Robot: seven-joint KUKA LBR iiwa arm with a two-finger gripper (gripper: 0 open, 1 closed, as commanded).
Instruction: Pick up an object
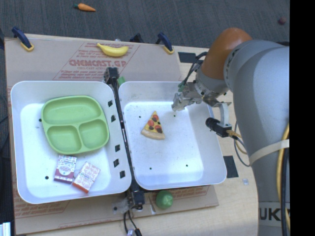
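Note:
A toy pizza slice (154, 126) lies in the right bin (197, 166), toward its upper middle. My gripper (178, 103) hangs over the same bin's upper part, to the upper right of the slice and apart from it. Nothing shows between it and the bin floor. In the left bin (24, 181) sits a green divided plate (75, 123). Two small red and white packets (65, 168) (86, 176) lie below the plate.
A toy banana (112, 48) rests on the cardboard behind the bins. A green ball (164, 199) lies at the front edge below the right bin. An orange toy carrot (85, 7) is on the floor at the back. The grey arm (256, 97) covers the right side.

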